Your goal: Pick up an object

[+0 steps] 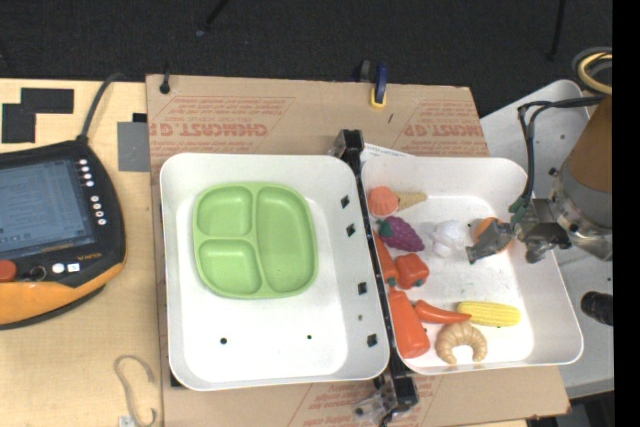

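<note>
The right white bin point(545, 340) holds several toy foods. An orange cone-shaped piece point(388, 201) lies at the back left, with purple grapes point(402, 234) and a red pepper point(410, 269) below it. A carrot point(406, 323), a red chili point(441, 312), a yellow corn cob point(490, 314) and a tan croissant point(462, 343) lie toward the front. A small white object point(452, 235) sits mid-bin. My gripper point(492, 241) reaches in from the right, low over the bin, just right of the white object. A small orange bit point(485, 227) shows at its tip; whether it is held is unclear.
The left white bin point(190, 335) holds a green divided plate point(255, 241). A black divider point(365, 265) runs between the bins. A teach pendant point(50, 225) lies at the far left on the bench. The arm's body point(590, 185) stands past the right bin's edge.
</note>
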Available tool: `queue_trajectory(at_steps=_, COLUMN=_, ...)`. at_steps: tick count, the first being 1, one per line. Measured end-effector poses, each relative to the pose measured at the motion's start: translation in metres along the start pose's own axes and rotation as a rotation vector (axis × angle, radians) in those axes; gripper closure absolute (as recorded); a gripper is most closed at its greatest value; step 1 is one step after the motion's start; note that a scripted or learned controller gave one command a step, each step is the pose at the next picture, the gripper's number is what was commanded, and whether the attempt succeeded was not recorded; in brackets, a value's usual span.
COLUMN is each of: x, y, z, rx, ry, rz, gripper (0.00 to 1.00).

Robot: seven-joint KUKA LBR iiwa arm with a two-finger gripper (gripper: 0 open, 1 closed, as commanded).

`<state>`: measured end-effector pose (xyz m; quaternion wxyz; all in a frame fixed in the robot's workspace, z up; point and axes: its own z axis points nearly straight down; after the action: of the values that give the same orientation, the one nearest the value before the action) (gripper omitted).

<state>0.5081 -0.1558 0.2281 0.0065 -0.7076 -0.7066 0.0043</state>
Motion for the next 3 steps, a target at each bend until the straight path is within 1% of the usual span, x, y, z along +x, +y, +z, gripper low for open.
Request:
queue_trajectory(at_steps=1, x=0.000, y=0.002, z=-0.007, rx=-0.014, ry=-0.003, rz=-0.002, gripper=0.00)
queue_trajectory(at_steps=2, x=-0.002, y=0.010, z=0.039, rx=-0.010, ry=-0.001, rz=-0.003, gripper=0.00)
queue_trajectory(at_steps=3, x=0.005, y=0.003, z=0.088, rx=-0.008, ry=0.000, rz=-0.004, gripper=0.00)
